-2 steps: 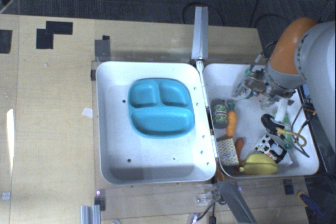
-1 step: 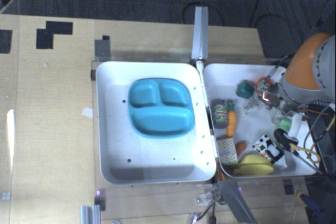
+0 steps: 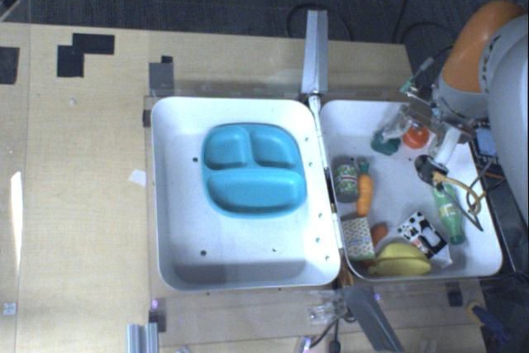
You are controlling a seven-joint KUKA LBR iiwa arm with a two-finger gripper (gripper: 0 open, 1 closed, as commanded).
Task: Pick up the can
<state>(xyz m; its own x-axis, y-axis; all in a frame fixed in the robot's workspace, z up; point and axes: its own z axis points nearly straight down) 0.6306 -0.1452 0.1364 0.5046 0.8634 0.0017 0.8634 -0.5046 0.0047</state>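
A grey robot arm reaches into the right-hand bin (image 3: 494, 248), its gripper (image 3: 413, 128) poised near the bin's back wall; whether it is wide, narrow or holding anything cannot be told from this slanted view. The can (image 3: 347, 176), small and green-labelled, stands well apart from the gripper, down and to its left, touching a carrot (image 3: 364, 190). The risk from here: a descent at the present spot would likely miss the can, and the crowding carrot could block a clean grip. Counted in the bin: one can, one carrot, one banana (image 3: 401, 259), one green bottle (image 3: 449, 212). One blue tray (image 3: 252, 168) sits in the other bin (image 3: 178, 202), further left.
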